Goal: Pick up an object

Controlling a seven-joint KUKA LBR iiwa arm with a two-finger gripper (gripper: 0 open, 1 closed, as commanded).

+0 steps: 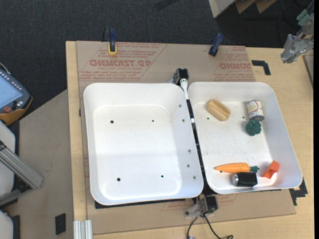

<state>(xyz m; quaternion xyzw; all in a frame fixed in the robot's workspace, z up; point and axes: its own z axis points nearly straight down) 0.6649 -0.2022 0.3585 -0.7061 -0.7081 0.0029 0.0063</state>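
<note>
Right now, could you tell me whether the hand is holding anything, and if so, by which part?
Nothing is held. The hand sits at the upper right, away from the right bin, where the carrot, bread roll and can lie.

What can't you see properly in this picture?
- Pincer: in the camera view it sits at the top right edge, small and blurry, so I cannot tell if it is open or shut.
- Can: its label is too small to read.
- Black thing by the carrot: too small and dark to say what it is.
- Green thing: a blurry lump; its shape is unclear.
</note>
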